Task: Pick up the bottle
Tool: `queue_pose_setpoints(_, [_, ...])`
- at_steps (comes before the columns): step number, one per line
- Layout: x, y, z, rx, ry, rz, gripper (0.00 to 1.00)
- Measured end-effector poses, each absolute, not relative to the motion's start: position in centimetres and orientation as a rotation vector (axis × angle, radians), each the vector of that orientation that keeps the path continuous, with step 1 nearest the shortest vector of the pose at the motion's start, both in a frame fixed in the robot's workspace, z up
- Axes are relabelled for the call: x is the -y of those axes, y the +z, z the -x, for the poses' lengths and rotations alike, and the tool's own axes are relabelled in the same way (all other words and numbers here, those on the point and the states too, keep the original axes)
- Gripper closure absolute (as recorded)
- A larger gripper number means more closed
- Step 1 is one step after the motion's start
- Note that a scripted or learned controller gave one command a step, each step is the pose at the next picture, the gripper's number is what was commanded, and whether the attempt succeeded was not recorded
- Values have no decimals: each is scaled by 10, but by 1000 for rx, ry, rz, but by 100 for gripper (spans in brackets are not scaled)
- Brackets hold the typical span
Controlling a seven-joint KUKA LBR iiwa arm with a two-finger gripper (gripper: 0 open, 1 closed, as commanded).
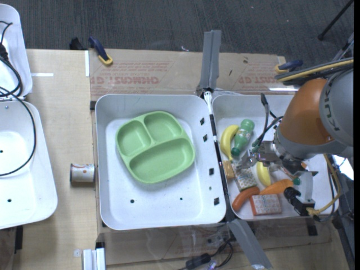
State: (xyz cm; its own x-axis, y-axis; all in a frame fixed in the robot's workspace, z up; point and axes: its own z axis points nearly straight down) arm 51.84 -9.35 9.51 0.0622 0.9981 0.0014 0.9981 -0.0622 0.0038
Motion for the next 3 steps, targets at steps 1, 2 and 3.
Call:
queue_pose_setpoints(1, [94,105,-520,-2143,11,-2291,100])
queue_pose_setpoints(2, [94,105,-520,-2143,11,-2291,0])
queue_pose_setpoints(3, [105,94,-590,-2350,-2,-2086,0])
